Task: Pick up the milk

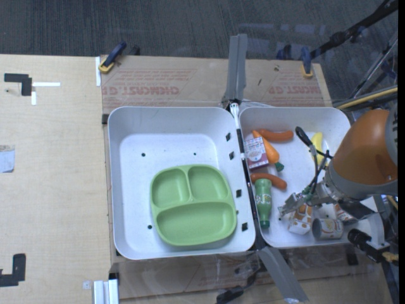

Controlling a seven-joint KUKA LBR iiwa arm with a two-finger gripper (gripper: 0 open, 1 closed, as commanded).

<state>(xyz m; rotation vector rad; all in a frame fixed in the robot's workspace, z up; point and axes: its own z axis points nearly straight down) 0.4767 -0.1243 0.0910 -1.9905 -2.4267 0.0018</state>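
Milk (300,219), a small light carton lying in the right bin (278,238), should crush easily; grip its flat sides. Jaws (296,202) hover just above; their opening is unclear.

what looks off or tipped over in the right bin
Nothing is spilled or broken. The green bottle lies on its side along the right bin's left wall, and the toy foods are loosely jumbled. The gripper sits low over a small carton.
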